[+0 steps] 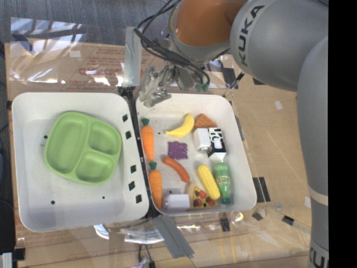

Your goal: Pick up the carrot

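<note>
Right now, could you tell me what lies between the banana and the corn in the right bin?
In the camera view, a white-and-black carton lies between the banana and the corn.

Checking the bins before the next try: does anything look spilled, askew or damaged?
Nothing stands out. The toy foods, two carrots included, lie inside the right bin; the green plate sits flat in the left bin.

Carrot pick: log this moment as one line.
claw: above right bin's far-left corner | carrots: two along left wall, untouched | left bin: green plate | status: not grasped
</note>
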### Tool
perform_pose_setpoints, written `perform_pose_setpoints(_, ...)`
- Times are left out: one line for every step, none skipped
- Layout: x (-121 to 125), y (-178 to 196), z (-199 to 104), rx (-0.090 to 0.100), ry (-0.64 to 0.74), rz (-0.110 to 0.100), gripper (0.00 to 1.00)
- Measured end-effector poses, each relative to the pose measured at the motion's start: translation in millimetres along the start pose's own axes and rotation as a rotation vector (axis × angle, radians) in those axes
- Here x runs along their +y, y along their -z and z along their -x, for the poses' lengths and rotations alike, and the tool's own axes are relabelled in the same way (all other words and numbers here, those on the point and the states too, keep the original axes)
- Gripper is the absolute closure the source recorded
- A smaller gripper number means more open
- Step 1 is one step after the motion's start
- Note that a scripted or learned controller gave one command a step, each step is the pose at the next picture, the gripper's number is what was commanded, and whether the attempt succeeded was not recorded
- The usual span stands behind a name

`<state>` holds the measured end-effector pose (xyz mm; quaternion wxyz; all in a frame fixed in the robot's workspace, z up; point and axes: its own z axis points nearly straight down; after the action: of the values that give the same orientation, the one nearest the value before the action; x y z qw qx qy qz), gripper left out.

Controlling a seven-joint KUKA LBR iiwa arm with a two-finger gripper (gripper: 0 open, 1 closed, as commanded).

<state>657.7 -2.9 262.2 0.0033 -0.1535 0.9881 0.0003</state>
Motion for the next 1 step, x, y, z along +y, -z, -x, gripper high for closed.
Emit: perform_pose_setpoints(43.3,15.5,-17.1,0.004,0.255,0.001,1.0)
